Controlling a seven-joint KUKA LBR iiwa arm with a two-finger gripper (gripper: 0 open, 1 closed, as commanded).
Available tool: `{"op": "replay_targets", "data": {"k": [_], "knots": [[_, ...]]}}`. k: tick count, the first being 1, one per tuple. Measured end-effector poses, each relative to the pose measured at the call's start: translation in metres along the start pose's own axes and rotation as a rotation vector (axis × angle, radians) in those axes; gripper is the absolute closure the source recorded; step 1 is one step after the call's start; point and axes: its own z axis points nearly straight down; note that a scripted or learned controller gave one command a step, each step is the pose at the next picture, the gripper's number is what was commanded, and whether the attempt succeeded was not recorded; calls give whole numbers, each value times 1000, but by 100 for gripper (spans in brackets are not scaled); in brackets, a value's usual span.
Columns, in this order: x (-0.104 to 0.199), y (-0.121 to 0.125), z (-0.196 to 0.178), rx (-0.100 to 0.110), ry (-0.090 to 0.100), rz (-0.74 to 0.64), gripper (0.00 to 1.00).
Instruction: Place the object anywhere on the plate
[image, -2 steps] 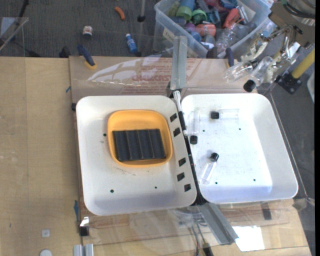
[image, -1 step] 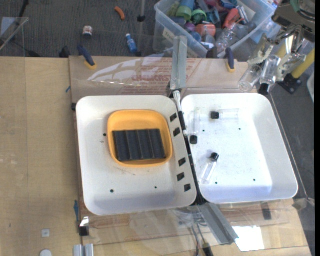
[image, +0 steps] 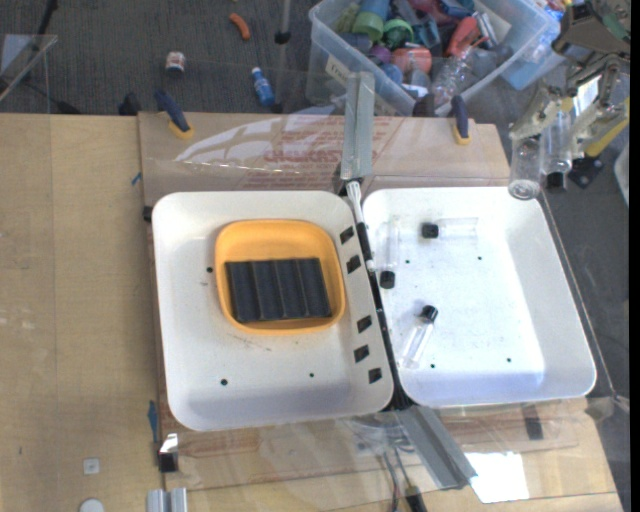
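In the left bin (image: 190, 380), dark ribbed block (image: 278, 290) lies flat on orange plate (image: 275, 233), long axis left to right.

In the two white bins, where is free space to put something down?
Left bin: bare floor in front of the orange plate, whose middle holds a black ridged block. Right bin: its right half is bare; clear tubes crowd its left.

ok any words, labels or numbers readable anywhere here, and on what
None can be read.
Reddish print on the clear sheet behind the bins: too blurred and glare-washed to read.
Small bottle on the floor: label too small.
Items in the clear tub: no legible text.
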Motion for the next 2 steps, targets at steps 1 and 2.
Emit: {"op": "replay_targets", "data": {"k": [1, 2], "knots": [[16, -5, 0, -1, 0, -297, 100], [44, -13, 1, -3, -1, -575, 100]]}}
